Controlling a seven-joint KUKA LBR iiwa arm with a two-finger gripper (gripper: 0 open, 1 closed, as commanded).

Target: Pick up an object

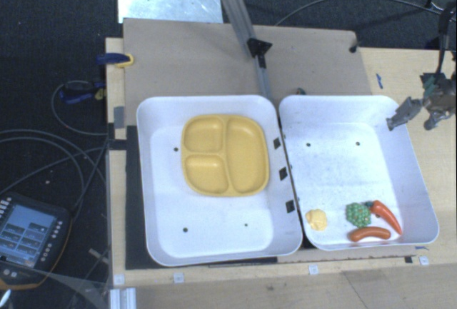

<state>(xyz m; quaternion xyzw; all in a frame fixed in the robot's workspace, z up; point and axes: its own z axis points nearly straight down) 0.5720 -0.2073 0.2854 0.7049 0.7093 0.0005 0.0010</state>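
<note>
Carrot | right bin, with sausage, broccoli | pincer open

A robot lab bench

Cables are lying on dark carpet; a teach pendant is sitting beside a bench bearing two white bins.
</note>
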